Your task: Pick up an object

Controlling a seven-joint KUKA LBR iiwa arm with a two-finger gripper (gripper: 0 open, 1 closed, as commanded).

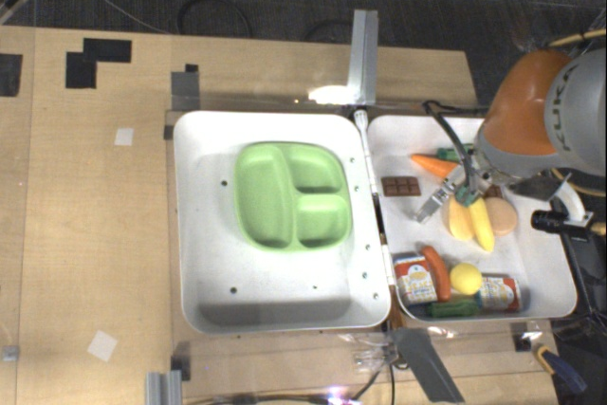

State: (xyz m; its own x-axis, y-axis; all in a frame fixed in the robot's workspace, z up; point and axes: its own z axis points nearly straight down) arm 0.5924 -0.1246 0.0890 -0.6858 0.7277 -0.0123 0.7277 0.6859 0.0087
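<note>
My gripper (444,196) hangs low over the middle of the right bin (560,299), with the arm coming in from the right. An orange carrot (432,164) lies just behind it. A brown chocolate bar (399,187) is to its left. Two yellow bananas (472,223) and a pale peach-coloured ball (502,218) lie right beside it on the near right. I see nothing held in the gripper.
Along the right bin's front edge lie a red sausage (436,268), a lemon (465,278), a small labelled can (413,281), a green vegetable (453,306) and a red jar (499,291). The left bin (204,299) holds a green divided plate (289,194).
</note>
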